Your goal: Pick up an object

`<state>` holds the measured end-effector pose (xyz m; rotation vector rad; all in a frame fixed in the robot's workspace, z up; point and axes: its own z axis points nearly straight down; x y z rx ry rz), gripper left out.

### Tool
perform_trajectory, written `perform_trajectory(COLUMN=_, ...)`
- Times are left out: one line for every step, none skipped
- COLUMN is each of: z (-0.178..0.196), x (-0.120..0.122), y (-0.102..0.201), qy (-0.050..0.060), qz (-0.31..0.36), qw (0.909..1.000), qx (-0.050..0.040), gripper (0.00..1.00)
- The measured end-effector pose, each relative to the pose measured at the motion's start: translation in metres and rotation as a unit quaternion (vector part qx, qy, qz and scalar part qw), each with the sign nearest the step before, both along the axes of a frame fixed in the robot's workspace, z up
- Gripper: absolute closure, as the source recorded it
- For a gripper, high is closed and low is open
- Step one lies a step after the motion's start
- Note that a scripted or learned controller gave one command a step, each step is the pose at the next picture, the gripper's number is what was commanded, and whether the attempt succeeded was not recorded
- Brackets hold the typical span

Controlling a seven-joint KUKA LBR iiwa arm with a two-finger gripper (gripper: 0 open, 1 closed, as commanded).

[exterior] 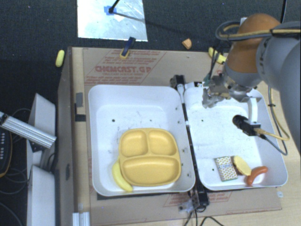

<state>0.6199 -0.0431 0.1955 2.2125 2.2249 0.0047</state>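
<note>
Claw [212,99] is hovering at upper left of the right bin [277,166], just right of the divider; can't tell whether it's released or clenched, nothing seen in it. Candidate objs are sitting at lower right of frame, in that bin's bottom corner: patterned sponge [226,168], pale yellow slice [241,165] touching it, orange sausage [257,174] just beside. All are lying well apart from claw, down-right of it. Sponge's long axis is running roughly top-to-bottom w/ slight tilt. Likely the next move needs a diagonal travel down-right.
</note>
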Motion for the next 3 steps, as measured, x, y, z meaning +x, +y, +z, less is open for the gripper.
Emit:
perform_trajectory(z=0.011, x=0.001, y=0.0, qy=-0.001, qz=0.002, qw=1.0, qx=-0.0002, gripper=1.0)
perform_trajectory(z=0.022, x=0.002, y=0.0, qy=-0.003, qz=0.004, qw=1.0, qx=-0.0004, gripper=1.0)
perform_trajectory(z=0.001, x=0.019, y=-0.06, qy=0.001, qz=-0.002, qw=1.0, qx=-0.0008, gripper=1.0)
